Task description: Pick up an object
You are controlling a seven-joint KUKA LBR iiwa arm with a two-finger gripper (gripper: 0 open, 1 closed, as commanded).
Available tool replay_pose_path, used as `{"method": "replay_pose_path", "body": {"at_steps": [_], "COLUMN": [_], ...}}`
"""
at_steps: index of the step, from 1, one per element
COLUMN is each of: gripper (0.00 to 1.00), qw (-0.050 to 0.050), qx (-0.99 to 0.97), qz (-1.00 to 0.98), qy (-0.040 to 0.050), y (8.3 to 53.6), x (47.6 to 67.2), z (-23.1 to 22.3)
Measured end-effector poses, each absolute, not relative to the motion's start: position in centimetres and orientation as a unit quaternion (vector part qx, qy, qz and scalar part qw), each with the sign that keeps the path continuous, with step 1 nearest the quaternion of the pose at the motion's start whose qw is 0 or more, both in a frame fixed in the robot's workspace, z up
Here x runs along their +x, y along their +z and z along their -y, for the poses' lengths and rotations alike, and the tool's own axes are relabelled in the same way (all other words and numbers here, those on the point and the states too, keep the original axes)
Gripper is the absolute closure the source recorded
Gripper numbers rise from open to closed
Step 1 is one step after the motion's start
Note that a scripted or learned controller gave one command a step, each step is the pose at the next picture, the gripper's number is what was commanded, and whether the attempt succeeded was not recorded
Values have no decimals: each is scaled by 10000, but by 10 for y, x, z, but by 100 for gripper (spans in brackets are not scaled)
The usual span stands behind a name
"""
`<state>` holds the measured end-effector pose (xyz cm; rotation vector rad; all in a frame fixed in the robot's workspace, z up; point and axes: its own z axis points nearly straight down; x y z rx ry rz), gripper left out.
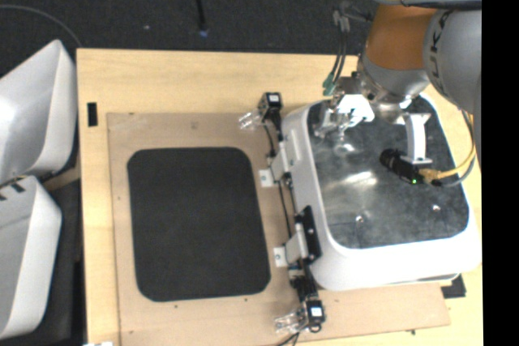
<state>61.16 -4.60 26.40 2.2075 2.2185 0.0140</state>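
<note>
Nothing readable here, folks
Dark marks on the grey arm (456, 44) at 2 o'clock, too cut off to read.

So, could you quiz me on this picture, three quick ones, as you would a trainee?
1. True or false: the pincer hangs above the white bin.
2. The robot's wide band is: A green, B orange, C blue.
3. Fill in: left of the white bin lies a flat ____ mat.
Key: 1 true; 2 B; 3 black.
</note>
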Motion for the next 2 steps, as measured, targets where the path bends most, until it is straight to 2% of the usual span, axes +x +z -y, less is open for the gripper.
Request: {"method": "replay_pose_path", "body": {"at_steps": [2], "gripper": [100], "qw": [3], "qx": [7044], "qz": [-7098], "qy": [12], "y": [247], "x": [642], "z": [-63]}}
